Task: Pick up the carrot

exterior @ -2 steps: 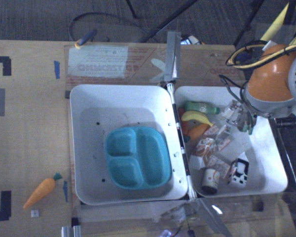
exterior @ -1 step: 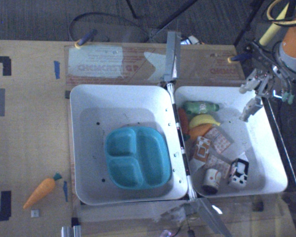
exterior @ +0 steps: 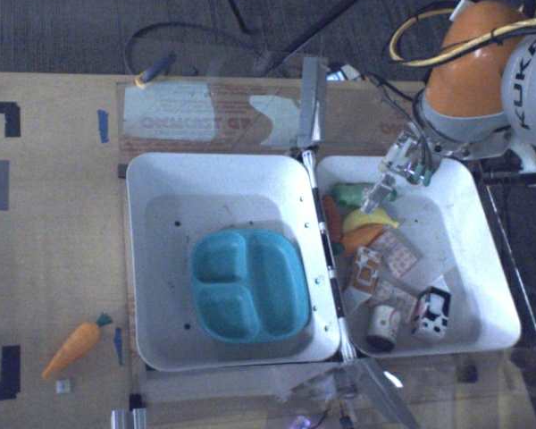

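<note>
My gripper point(exterior: 376, 200) hangs over the right bin point(exterior: 493, 239), to the right of the blue plate point(exterior: 248, 284) and a little further from the camera. Whether it is parted or closed I cannot tell (the tip is a pale blur from this height). I see nothing caught in it.

The carrot point(exterior: 71, 349) is on the other side of the plate, well to its left and slightly nearer the camera. It lies on the bare bench outside the left bin point(exterior: 136, 186), the one that holds the plate. Its green top points up and toward the plate, and its orange tip points away. It is well apart from me. A short blue strip point(exterior: 118, 345) lies between the carrot and the plate, just beside the bin's wall.

Right of the plate, across the seam between the bins, a green item point(exterior: 348, 190), a yellow item point(exterior: 386, 214) and an orange item point(exterior: 364, 236) crowd together under my tip. I cannot tell whether I touch any of them. A black-and-white toy point(exterior: 434, 311) lies further right of the plate, nearer the camera.
</note>
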Available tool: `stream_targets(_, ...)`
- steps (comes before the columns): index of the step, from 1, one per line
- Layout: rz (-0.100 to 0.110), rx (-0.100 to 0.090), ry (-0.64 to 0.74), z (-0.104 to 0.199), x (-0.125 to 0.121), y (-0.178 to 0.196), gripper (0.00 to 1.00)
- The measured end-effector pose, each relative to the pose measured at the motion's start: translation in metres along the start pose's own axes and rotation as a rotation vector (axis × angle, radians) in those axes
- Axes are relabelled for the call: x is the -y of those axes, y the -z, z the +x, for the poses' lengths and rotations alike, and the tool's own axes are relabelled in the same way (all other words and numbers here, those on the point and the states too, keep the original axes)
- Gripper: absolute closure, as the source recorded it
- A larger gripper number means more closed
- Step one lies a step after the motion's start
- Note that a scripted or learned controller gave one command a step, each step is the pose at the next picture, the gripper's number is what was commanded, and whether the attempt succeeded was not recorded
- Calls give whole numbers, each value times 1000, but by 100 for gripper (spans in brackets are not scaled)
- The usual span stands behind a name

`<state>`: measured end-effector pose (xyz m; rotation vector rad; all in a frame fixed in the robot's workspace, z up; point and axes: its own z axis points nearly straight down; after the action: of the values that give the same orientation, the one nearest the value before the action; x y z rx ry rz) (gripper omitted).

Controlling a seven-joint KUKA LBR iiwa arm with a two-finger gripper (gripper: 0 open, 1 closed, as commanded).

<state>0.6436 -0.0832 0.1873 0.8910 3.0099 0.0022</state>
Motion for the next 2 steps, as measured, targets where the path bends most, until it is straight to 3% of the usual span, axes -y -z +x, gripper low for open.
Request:
stream_targets(1,-3,9,40,2,24,-82,0)
stream_targets(2,-4,9,234,43,45,-98,0)
